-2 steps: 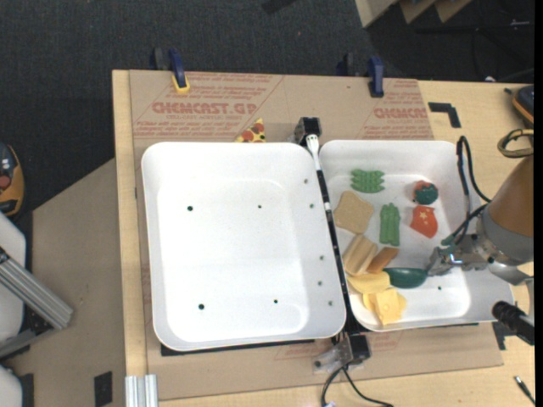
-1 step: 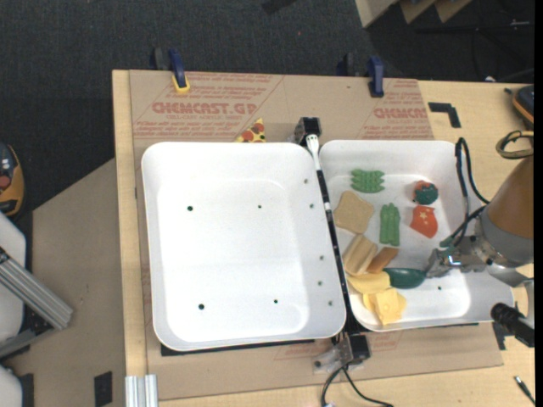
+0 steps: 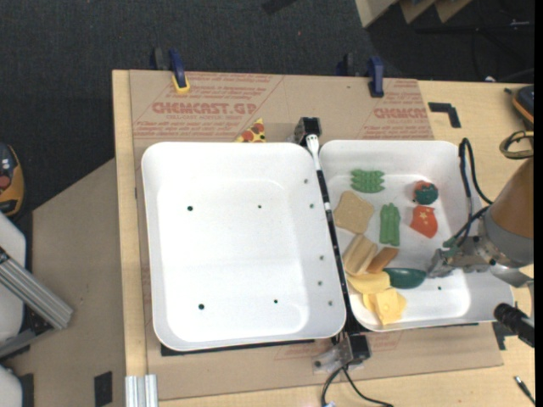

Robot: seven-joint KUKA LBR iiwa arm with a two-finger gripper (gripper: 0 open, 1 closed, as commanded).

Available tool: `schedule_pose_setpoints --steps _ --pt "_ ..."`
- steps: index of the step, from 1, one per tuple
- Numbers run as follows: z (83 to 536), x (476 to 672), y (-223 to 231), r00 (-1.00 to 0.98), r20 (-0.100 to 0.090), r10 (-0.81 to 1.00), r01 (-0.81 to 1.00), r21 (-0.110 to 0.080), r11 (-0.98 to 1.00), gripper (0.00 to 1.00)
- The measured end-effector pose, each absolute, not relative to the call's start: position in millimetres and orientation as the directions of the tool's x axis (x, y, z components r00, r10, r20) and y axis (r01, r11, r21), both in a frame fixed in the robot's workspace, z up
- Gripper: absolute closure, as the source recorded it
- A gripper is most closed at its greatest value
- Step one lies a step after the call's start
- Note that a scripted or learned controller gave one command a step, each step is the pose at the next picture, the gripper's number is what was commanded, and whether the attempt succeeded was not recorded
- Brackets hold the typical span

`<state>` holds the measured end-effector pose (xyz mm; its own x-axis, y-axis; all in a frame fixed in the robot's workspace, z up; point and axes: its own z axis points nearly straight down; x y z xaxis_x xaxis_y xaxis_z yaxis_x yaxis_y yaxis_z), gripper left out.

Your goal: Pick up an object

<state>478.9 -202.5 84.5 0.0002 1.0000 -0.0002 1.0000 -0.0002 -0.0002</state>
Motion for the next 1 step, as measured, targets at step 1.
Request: schedule_pose_setpoints --steps 1 --pt "84.5 479.1 -207.0 0.000 -0.001 1.000 1.000 0.001 0.000 1.00"
